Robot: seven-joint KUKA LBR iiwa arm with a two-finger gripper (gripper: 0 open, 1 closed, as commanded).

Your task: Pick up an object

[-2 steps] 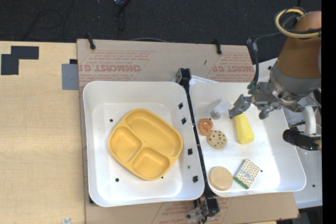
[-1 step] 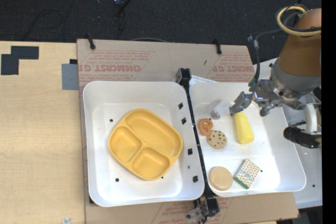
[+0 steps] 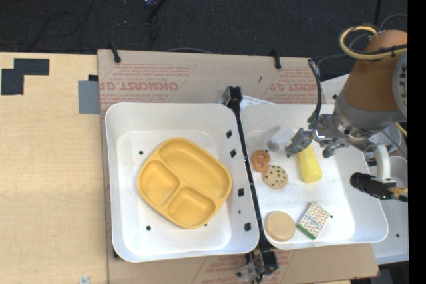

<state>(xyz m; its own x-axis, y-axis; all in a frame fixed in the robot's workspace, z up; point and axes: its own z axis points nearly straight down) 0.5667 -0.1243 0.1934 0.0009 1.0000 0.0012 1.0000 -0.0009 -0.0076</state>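
Two-finger gripper (image 3: 313,143) in right white bin (image 3: 363,226), fingers spread apart, holding nothing, just above yellow cylindrical block (image 3: 309,165). Round chocolate-chip cookie (image 3: 274,176) lies just left of block.

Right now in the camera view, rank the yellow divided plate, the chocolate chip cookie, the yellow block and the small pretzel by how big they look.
1. Yellow divided plate, by far the largest.
2. Yellow block.
3. Chocolate chip cookie, close to the block, so that order is unsure.
4. Small pretzel, the smallest.
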